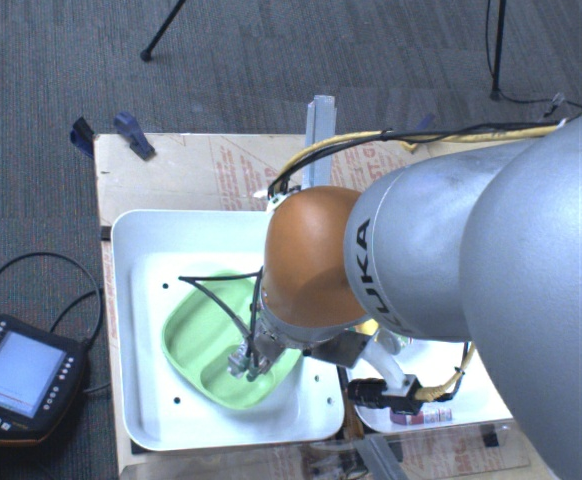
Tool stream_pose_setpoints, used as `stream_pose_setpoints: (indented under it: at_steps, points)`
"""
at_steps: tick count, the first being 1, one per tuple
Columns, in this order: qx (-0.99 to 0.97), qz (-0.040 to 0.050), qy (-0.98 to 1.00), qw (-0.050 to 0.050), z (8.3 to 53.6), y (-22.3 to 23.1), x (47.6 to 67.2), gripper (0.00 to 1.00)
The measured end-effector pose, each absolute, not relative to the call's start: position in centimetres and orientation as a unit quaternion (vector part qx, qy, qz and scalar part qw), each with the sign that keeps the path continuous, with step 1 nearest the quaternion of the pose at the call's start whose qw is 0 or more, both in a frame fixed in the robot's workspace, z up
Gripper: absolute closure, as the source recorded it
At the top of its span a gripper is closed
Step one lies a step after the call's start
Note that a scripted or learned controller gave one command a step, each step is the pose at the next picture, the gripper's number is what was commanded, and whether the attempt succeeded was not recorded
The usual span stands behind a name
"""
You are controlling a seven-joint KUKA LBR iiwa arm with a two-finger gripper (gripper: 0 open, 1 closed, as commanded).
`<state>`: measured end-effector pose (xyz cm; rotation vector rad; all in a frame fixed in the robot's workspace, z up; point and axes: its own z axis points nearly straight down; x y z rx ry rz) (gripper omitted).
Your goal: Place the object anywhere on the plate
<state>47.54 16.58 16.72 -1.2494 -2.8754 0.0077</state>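
A light green plate [193, 336] lies in the left white bin [136, 268]. My gripper [243, 364] hangs low over the plate's right half, near its rim, seen from above. The arm's orange band and grey links cover the gripper's upper part and the plate's right edge. Whether anything sits between the fingers is hidden. A small yellow thing [371, 325] peeks out from under the arm at the right bin.
The right bin [471, 408] is mostly covered by the arm; a small tube-like item [421, 418] lies at its front edge. A teach pendant [16, 378] sits on the floor at left. Blue clamps [131, 133] rest at the bench's back left corner.
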Motion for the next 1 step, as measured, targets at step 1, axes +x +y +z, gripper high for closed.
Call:
stream_pose_setpoints:
  at_steps: [1]
  points:
    - [-0.35,0.0012,-0.937,0.002,19.39,17.29,55.63,1.0]
